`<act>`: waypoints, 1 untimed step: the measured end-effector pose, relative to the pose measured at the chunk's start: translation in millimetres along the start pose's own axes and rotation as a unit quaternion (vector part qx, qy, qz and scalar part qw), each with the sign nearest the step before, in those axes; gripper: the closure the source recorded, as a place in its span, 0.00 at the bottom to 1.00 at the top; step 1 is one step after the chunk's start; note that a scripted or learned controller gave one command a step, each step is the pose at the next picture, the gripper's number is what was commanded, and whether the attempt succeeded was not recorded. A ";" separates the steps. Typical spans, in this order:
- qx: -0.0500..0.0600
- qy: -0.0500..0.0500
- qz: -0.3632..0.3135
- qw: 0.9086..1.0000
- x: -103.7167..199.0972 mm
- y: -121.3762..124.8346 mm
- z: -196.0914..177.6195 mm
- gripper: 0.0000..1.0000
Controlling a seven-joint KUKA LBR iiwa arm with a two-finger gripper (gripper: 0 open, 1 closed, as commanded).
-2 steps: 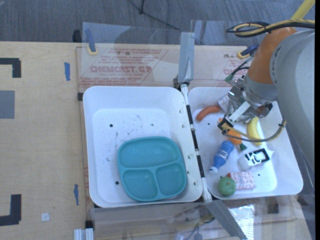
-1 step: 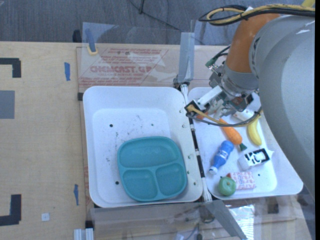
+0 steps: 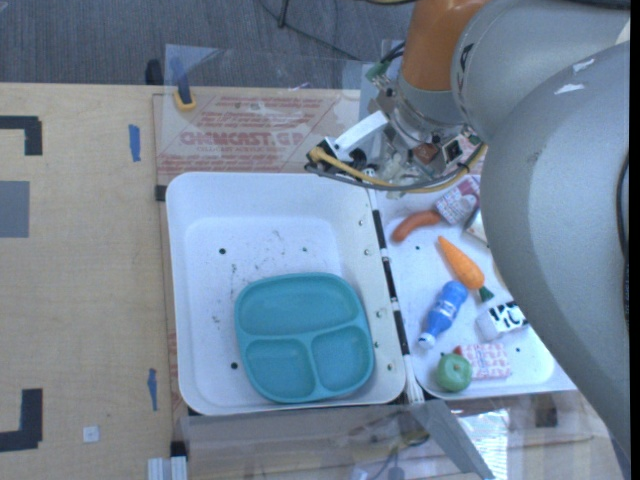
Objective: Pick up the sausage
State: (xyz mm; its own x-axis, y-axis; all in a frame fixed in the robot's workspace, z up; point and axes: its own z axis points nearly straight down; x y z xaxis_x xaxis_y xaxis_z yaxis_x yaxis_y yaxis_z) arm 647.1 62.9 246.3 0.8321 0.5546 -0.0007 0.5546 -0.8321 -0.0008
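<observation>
The sausage [image 3: 413, 225] is a short reddish-orange link lying at a slant on the floor of the right bin [image 3: 400, 298], near its far left corner. My gripper [image 3: 402, 171] hangs over the far edge of that bin, just above and slightly left of the sausage. The orange-banded wrist and looping cables hide its tip. Nothing is seen held in it.
In the right bin lie a carrot [image 3: 462, 263], a blue bottle [image 3: 443, 313], a green apple [image 3: 453, 372], a pink packet [image 3: 488, 360], a white-and-black item [image 3: 503, 316] and a small printed box [image 3: 457, 203]. A teal divided plate [image 3: 303, 336] sits in the left bin [image 3: 200, 258].
</observation>
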 end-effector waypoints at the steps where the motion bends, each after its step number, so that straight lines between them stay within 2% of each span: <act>1: 0.000 -0.001 -0.001 1.000 0.3 -0.9 0.3 0.00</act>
State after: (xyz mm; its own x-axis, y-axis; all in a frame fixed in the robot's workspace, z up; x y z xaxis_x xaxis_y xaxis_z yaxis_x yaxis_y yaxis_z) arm 646.8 63.8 245.9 0.8313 0.5558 -0.0018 0.5558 -0.8313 -0.0013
